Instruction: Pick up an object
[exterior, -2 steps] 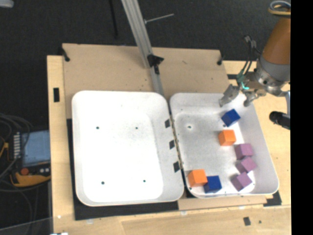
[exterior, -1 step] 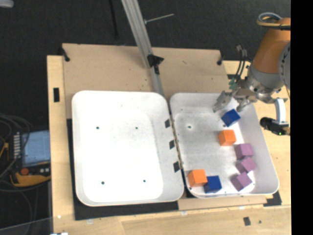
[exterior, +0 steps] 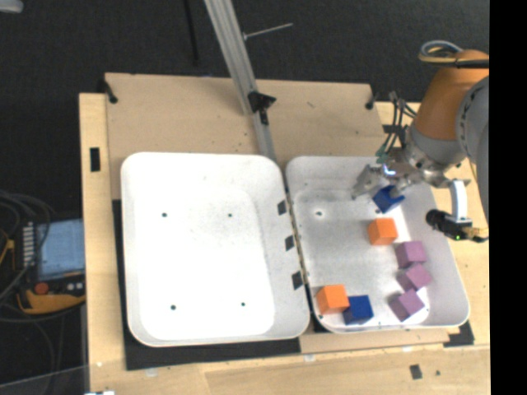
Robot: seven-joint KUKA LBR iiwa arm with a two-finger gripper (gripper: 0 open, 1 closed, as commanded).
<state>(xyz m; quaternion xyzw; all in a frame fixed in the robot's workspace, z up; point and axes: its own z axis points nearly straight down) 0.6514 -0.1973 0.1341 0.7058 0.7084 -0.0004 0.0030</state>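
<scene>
My gripper [exterior: 380,189] hangs over the back of the right bin [exterior: 329,179], at the end of the grey arm with the orange band. Its fingers [exterior: 362,186] are spread open. A tilted blue block [exterior: 387,199] sits just below and between them, with a gap showing on its left side. An orange block [exterior: 382,231] lies just in front of it. Nearer the front lie several purple blocks [exterior: 410,253], another orange block [exterior: 333,298] and a second blue block [exterior: 358,309].
The left bin [exterior: 132,220] stands beside the right one, with a hinged divider [exterior: 291,241] between them. A slanted metal pole [exterior: 239,64] rises behind the bins. A black fitting [exterior: 449,220] on the arm overhangs the right bin's right rim.
</scene>
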